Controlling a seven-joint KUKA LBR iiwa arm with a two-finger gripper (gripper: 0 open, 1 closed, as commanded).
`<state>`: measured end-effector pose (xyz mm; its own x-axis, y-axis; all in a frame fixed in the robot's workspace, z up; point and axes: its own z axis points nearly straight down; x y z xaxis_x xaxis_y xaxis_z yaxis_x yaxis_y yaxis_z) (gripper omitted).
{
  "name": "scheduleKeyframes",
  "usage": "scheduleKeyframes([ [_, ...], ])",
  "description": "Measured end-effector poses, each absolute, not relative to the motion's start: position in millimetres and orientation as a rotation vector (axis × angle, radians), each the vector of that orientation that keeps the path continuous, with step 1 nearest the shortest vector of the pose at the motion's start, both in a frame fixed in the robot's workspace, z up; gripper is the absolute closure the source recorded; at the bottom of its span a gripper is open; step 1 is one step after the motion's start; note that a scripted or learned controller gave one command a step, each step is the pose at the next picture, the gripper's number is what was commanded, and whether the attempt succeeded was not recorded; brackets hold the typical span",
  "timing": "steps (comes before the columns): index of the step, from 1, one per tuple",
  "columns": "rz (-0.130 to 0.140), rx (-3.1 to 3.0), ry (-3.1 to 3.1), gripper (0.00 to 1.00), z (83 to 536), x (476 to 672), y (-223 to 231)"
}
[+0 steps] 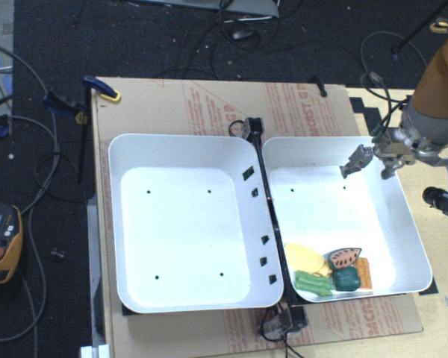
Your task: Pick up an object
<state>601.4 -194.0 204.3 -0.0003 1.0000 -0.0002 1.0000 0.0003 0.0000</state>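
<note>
- The gripper [372, 162] hangs above the far part of the right bin [403, 200], close to its right wall; two fingers are visible with a clear gap between them, so the jaws stand apart and nothing is between them
- The things to pick lie together in the near corner of the right bin, well apart from the gripper: a yellow piece [304, 257], a green piece [313, 283], a watermelon slice [344, 257], a dark teal piece [347, 279] and an orange piece [364, 273]
- Risk, in my judgement: the pieces touch each other and sit near the bin's front wall, so a finger may land on a neighbour, push the pile away, or hit the wall
- A second risk: the pieces look low and flat, so the fingers may close above them and catch nothing
- The green piece has its long axis from left to right, tilted a little toward the near right corner
- The watermelon slice lies with its long axis nearly left to right, the curved edge toward the far side
- The left bin [134, 162] holds no object, so the pick must be in the right one
</note>
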Motion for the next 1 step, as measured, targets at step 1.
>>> scheduleKeyframes([
  [1, -0.003, 2.225, 2.224, 0.0, 179.3, 515.7, -159.3],
])
